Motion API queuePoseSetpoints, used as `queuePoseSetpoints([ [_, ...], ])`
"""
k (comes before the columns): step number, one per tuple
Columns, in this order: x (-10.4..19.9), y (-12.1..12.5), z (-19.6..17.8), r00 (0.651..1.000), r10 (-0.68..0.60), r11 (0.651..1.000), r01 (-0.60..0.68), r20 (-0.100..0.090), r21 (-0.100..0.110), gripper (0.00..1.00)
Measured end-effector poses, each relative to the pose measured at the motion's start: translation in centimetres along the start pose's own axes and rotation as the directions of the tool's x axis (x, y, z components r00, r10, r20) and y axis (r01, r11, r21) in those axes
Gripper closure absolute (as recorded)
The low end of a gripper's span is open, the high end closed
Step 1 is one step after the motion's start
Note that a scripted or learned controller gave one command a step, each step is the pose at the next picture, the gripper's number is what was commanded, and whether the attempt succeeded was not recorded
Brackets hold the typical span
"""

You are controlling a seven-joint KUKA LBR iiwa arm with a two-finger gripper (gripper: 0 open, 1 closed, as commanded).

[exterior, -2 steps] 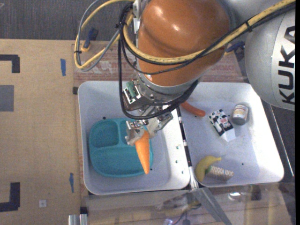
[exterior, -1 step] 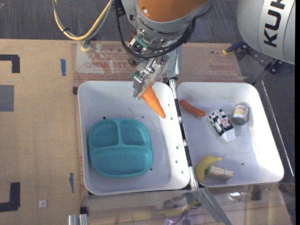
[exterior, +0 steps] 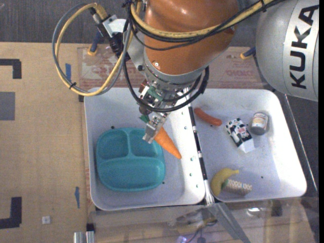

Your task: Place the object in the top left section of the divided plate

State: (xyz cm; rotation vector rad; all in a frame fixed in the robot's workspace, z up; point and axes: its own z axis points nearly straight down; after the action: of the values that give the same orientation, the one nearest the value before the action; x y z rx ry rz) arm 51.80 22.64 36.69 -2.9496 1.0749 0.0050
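Note:
A teal divided plate (exterior: 130, 161) lies in the left bin (exterior: 101, 110), with two small sections at the top and one large section below. An orange carrot (exterior: 168, 145) slants down to the right over the plate's right rim. Its thick end sits between the fingertips of my gripper (exterior: 153, 131), which is shut on it. The gripper hangs above the plate's top right section, close to the wall between the two bins. The arm's orange band and wrist hide the back of the left bin.
The right bin (exterior: 288, 151) holds a red sausage (exterior: 208, 116), a black-and-white carton (exterior: 239, 133), a small can (exterior: 259, 122), a banana (exterior: 221, 179) and a speckled beige piece (exterior: 238, 187). Yellow cables (exterior: 71, 44) loop at the upper left.

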Motion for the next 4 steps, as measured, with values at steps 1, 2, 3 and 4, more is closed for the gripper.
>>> queuePoseSetpoints([
  [1, 2.4, -2.0, 7.3, 0.940, -0.342, 0.940, 0.342, 0.001, -0.001, 1.00],
  [2, 3.0, -2.4, -6.6, 0.945, -0.328, 0.945, 0.328, -0.001, 0.002, 1.00],
  [3, -0.5, 0.3, -1.4, 0.878, -0.478, 0.878, 0.478, 0.001, -0.001, 1.00],
  [4, -2.4, 2.0, 9.9, 0.878, -0.478, 0.878, 0.478, 0.000, 0.000, 1.00],
])
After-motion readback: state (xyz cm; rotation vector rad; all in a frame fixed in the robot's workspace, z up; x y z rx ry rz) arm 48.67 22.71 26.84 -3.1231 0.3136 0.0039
